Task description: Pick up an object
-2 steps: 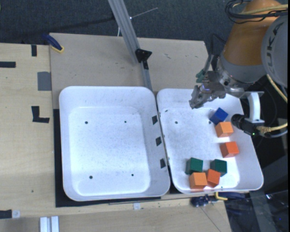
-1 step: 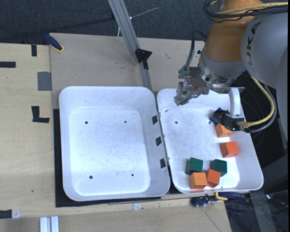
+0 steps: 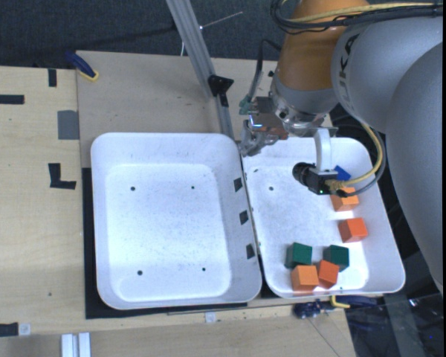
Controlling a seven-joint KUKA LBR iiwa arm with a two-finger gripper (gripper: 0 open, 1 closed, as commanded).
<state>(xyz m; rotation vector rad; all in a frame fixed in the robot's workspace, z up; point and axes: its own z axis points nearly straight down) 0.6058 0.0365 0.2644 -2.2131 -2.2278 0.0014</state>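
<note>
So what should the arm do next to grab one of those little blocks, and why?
Probably swing toward the camera: the gripper sits at the right white bin's far corner, while the small orange and green blocks cluster at its near end.

White bins hold orange blocks and green blocks

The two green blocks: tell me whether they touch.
Apart. The camera view shows white bin floor between the left green block and the right green block.
</note>
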